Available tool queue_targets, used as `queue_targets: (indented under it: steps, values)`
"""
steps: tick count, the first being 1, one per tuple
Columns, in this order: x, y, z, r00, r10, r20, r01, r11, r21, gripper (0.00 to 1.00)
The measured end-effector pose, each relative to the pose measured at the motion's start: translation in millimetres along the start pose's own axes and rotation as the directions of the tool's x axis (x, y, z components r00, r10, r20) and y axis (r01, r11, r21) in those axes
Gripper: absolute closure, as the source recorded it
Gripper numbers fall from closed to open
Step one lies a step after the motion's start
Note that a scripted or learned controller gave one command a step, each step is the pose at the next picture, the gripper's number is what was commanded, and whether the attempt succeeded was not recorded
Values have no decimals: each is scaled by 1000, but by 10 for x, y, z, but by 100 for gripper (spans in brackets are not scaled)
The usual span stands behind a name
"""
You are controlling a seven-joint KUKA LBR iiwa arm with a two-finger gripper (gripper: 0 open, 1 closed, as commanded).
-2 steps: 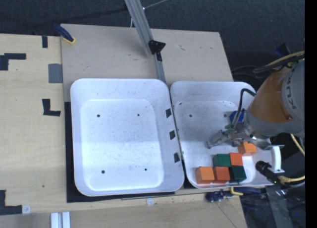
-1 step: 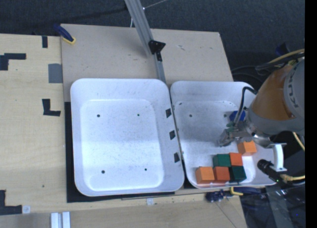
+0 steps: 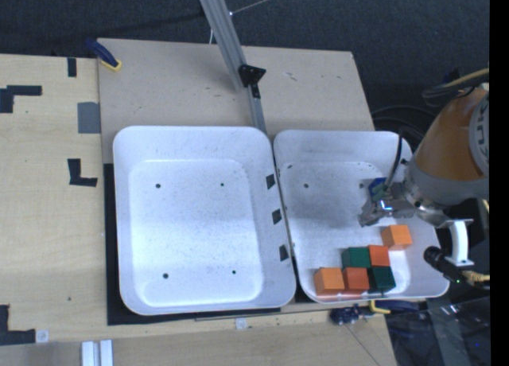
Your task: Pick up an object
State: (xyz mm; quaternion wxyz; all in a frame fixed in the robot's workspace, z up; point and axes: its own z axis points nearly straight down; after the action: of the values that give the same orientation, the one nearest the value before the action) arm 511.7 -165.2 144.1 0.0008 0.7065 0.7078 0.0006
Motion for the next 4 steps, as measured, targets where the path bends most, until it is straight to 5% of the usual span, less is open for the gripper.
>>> queue_targets:
  steps: [2, 4]
  values:
    - [-22, -16, -1068, 1000, 0, 2, 0, 1000, -4, 100]
    - [943, 347, -1115, 1000, -5, -2, 5, 1000, 2, 100]
